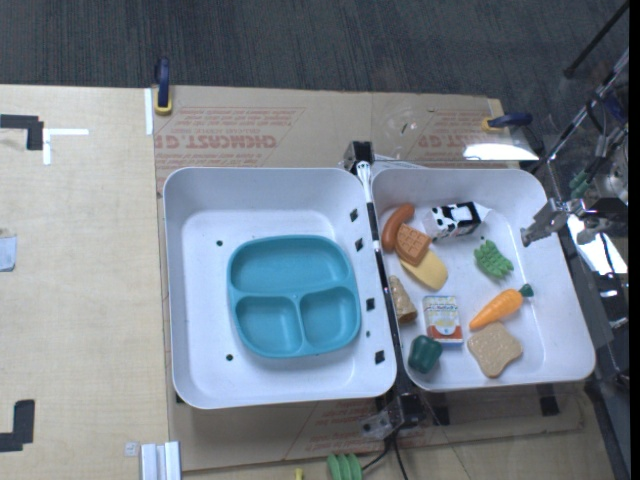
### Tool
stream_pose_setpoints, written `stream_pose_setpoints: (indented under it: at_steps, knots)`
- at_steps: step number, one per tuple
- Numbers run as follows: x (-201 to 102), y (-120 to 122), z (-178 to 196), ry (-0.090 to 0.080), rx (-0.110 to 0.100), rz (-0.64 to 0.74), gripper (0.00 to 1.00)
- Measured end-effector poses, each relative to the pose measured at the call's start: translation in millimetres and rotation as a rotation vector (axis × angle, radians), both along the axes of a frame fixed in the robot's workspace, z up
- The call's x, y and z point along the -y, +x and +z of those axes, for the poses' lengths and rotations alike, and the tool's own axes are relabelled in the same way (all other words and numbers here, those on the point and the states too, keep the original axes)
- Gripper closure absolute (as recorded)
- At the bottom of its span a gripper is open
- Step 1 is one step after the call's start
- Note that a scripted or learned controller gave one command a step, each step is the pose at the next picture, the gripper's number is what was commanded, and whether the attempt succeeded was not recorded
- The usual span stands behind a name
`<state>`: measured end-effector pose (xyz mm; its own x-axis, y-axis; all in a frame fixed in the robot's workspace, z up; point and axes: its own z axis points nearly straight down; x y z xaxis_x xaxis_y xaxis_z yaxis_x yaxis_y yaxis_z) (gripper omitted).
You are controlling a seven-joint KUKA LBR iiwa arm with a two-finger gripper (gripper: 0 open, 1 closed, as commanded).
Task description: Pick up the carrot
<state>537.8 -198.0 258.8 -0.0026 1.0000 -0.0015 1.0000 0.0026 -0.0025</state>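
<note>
The carrot (pixel 497 308), orange with a small green top, lies in the right bin (pixel 560 358) toward its right side, tip pointing down-left. It lies free, with a bread slice (pixel 495 350) just below it and a green leafy piece (pixel 492 259) above it. My gripper (pixel 547 224) hangs at the right bin's right rim, up and to the right of the carrot and well apart from it. The view is too small and cluttered there to read its state.
The right bin also holds a sausage (pixel 397 223), a waffle (pixel 412 241), a cheese wedge (pixel 431 272), a cow-patterned carton (pixel 458 220), a small printed box (pixel 442 319) and a green pepper (pixel 424 353). A teal divided plate (pixel 295 295) sits in the left bin (pixel 190 268).
</note>
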Motion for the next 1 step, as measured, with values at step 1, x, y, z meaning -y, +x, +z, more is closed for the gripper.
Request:
stream_pose_setpoints:
  at_steps: [1]
  knots:
    - [3.7, -45.3, -110.7, 0.001, 0.001, 0.013, 0.0]
